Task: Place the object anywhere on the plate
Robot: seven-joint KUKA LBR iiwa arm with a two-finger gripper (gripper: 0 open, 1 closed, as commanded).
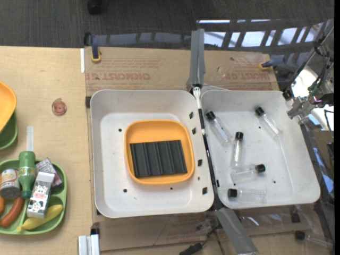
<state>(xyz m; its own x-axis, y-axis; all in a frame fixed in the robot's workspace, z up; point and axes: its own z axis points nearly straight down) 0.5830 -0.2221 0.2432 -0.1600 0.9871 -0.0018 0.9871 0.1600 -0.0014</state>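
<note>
Five capped tubes (pixel 237 149) are lying loose in the right bin (pixel 297 190), none is resting yet on the orange plate (pixel 159 131) at nine o'clock, and I am hanging my gripper (pixel 304 106) at three o'clock, carrying nothing I can see.

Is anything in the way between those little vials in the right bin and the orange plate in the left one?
Only the bins' adjoining walls lie between the vials and the orange plate. A dark ribbed slab already covers most of the plate's middle, leaving mainly the rim bare.
</note>
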